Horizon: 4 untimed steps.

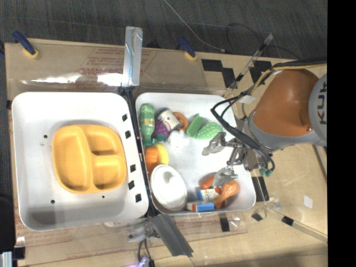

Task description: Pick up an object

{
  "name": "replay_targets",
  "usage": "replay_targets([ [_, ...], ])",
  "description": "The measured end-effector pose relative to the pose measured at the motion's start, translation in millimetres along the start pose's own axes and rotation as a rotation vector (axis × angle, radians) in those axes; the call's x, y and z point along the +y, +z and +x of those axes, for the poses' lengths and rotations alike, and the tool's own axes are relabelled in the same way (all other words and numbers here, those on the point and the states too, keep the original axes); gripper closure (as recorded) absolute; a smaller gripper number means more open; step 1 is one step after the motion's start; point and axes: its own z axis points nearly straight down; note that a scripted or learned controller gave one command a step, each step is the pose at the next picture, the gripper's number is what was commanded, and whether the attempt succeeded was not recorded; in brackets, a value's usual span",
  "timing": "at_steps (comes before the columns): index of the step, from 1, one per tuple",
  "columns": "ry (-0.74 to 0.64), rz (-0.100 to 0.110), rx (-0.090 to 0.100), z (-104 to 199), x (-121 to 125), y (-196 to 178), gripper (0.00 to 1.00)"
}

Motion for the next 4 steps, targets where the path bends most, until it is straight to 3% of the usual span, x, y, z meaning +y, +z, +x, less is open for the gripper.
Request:
replay_targets([
  [1, 0.027, 0.004, -0.015, 1.8, -13.4, 93.4, 0.0],
  [2, -0.019, 0.004, -0.019, 8.6, -13.1, 93.1, 0.0],
  [3, -0.147, 0.004, -0.01, -43.9, -26.0, 93.6, 0.0],
  [4, -0.016, 0.004, -0.017, -8.8, -25.5, 93.1, 0.0],
])
